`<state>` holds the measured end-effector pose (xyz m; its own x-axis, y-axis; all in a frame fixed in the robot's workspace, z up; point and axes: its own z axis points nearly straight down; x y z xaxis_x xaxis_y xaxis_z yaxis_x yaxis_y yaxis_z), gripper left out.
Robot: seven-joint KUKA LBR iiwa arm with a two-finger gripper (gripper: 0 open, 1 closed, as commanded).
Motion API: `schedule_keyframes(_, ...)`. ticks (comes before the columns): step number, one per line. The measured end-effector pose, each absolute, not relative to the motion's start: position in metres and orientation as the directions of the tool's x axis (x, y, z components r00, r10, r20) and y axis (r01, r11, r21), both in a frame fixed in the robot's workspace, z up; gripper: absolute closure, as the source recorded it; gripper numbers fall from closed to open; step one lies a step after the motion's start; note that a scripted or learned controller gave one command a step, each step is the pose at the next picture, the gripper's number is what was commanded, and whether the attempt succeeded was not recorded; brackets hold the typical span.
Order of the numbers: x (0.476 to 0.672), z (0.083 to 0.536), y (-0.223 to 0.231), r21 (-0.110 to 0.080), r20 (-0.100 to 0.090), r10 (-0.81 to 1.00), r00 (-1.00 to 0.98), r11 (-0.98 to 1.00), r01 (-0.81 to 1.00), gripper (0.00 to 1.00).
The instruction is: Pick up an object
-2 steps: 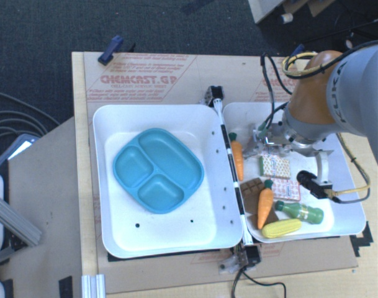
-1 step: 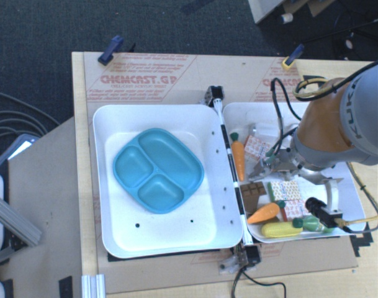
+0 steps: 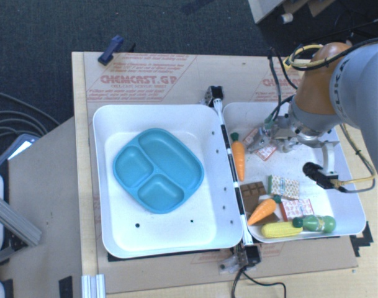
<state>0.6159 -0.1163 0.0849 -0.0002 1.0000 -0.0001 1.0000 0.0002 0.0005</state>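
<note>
Two white bins on the surface (image 3: 145, 79), with the tool (image 3: 269, 138) lowered into the right bin (image 3: 356, 210).
A blue divided plate (image 3: 157, 169) is held in the left bin (image 3: 114, 228); carrots (image 3: 238, 159), a corn cob (image 3: 282, 230), a green bottle (image 3: 319, 223), and a chocolate bar (image 3: 251, 194) are crowded in the right bin. The tool's grip cannot be told.

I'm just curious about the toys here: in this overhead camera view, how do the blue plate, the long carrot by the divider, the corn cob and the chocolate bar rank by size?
Largest to smallest as they look:
1. blue plate, by far
2. long carrot and corn cob, too alike to rank
3. chocolate bar, partly hidden by another carrot, so unsure
</note>
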Motion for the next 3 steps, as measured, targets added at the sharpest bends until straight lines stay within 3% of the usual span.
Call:
schedule_keyframes(1, 0.615, 0.094, -0.116, -0.002, 0.0, 1.0, 0.0, 0.0, 1.0, 1.0)
schedule_keyframes(2, 0.616, 0.095, -0.116, -0.001, 0.0, 1.0, 0.0, 0.0, 1.0, 0.0)
schedule_keyframes(3, 0.651, 0.083, -0.161, -0.017, 0.005, 1.0, 0.002, -0.002, 1.0, 0.0)
